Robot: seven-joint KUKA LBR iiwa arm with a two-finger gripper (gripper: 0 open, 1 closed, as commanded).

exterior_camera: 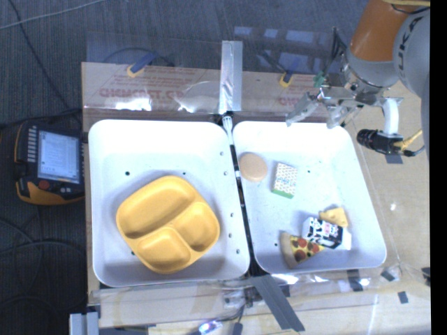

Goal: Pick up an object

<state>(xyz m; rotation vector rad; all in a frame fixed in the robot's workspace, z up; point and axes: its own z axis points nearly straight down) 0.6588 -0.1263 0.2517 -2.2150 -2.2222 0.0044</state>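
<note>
The right bin (360, 187) holds several small objects. A tan round disc (253, 166) lies near its left wall, with a white and green patterned block (284, 179) just to the right. Toward the front sit a yellow wedge (336, 216), a black and white patterned piece (323, 234) and a toy pizza slice (297, 249). My gripper (314, 116) hangs over the bin's back rim, above and behind the objects. It is open, with nothing between its spread fingers.
A yellow divided plate (167, 222) lies in the left bin (105, 166). A ridge (239, 187) separates the two bins. Cardboard (154, 89) lines the back of the bench. A handheld pendant with a screen (49, 160) rests off the bench at left.
</note>
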